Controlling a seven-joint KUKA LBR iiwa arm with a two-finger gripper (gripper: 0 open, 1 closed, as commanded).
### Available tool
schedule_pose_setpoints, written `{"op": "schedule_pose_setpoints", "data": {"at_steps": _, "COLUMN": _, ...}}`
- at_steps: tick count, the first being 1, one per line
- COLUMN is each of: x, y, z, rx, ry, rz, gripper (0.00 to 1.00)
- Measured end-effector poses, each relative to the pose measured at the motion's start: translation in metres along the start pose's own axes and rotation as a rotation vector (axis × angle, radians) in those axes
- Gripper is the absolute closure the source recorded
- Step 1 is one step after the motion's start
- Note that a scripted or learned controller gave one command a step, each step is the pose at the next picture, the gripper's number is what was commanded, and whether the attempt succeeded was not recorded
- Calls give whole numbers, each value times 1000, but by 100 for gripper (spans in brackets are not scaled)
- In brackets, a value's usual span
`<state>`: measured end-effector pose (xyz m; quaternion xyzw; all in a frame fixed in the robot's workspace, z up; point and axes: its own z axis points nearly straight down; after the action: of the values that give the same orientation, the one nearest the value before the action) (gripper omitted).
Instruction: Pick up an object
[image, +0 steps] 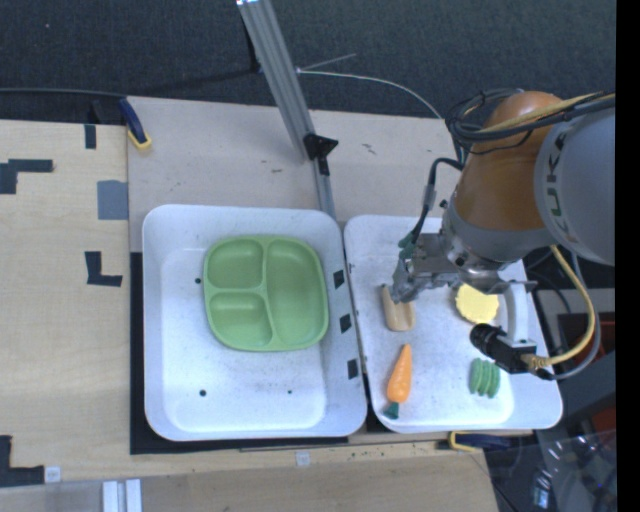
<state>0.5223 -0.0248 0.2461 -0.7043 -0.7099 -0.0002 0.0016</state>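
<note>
Two white bins sit side by side mid-frame. The left bin holds a green divided plate. In the right bin, the gripper hangs right over a tan block. Below lies a carrot, a green pod at lower right, and a yellow piece beside the arm.

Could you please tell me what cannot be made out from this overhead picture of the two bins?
- Camera view: the gripper sits right over the tan block, hiding whether they touch.
- Camera view: the yellow piece is partly covered by the arm's wrist, so its full shape is hidden.
- Camera view: the small green item is too small to identify.
- Camera view: the right bin has its far corner hidden behind the arm.
</note>
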Motion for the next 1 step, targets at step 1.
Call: {"op": "schedule_pose_setpoints", "data": {"at_steps": 1, "x": 55, "y": -6, "z": -5, "rx": 0, "ry": 0, "rz": 0, "gripper": 100}}
